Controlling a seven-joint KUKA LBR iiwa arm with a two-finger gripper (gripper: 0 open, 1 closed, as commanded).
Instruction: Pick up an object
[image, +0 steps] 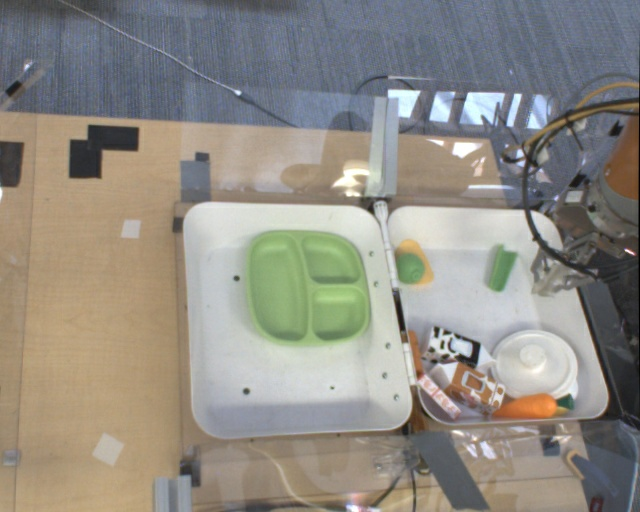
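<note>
Fixed overhead view of desk (90, 300) bearing two shallow white bins side by side. Left bin (215, 390): one green divided plate (306, 286), three compartments, lying flat near centre. Right bin (460, 250): green-and-yellow toy (411, 264) against the dividing wall; small green block (501, 268) standing apart toward the far right; white lidded bowl (536, 364) at near right; orange carrot (524, 406) touching the bowl's near side; black-and-white carton (452, 348) and a brown-and-white packet (470, 385) heaped at the near edge.

Pincer (556, 272) at right rim of right bin, just beside the green block, below the grey wrist and cable loop. Opening of the pincer too blurred to tell; nothing seen held between its tips.

Step in hand, as judged: approach, object not yet taken. Best candidate: green block, nearest and free on all sides. For a sound grasp: centre above block, align across its narrow sides, descend straight, close only once astride. Avoid the crowded near corner, where bowl, carrot and cartons touch.
</note>
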